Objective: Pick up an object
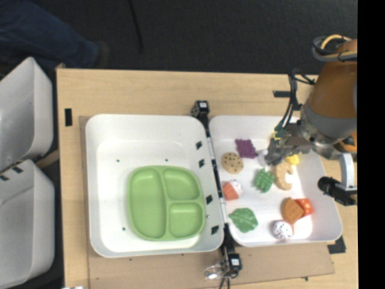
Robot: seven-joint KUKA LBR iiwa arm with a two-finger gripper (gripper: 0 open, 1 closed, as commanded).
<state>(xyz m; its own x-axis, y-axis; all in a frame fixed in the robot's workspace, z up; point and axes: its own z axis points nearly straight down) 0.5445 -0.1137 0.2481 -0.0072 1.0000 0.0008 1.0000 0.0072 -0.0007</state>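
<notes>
1. Two white bins sit side by side on the wooden bench; the left bin fills the middle of the frame and the right bin lies toward the right edge.
2. One light green divided plate with three compartments lies in the lower half of the left bin.
3. The right bin holds nine small toy pieces. At its left side: one round tan cookie with dark specks, one red and white piece below it, and one green leaf lower still.
4. Further right: one purple piece near the top, one dark green bushy piece in the middle, and one white die with dark spots at the bottom.
5. Rightmost: one small yellow piece, one tan curved piece just below it, and one orange waffle-like piece.
6. The gripper hangs over the upper right of the right bin, just above the tan curved piece and beside the yellow one. I cannot tell how far open it is or whether it has hold of anything.
</notes>
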